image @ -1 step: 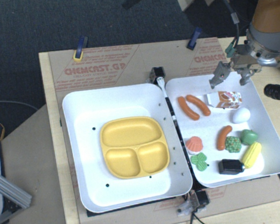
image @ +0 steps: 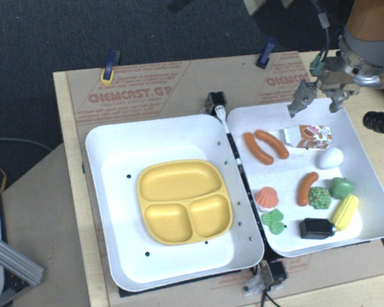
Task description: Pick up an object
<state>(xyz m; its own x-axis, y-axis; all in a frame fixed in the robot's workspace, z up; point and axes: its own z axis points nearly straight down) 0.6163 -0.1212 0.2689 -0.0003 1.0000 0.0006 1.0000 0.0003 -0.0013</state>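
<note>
The gripper (image: 318, 99) hangs with fingers apart and empty at the upper right of the frame, above the right bin (image: 365, 164), where toy sausages (image: 265, 146) and other toy food lie.

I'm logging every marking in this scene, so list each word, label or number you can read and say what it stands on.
"CHEMCAST G.P": red print on the brown board behind the left bin; the last letters are faint.
The same red print recurs on the board behind the right bin, cut off and too blurred to read in full.
Small packet in the right bin: a printed pattern, too small to read.
The yellow tray bears no text.
</note>
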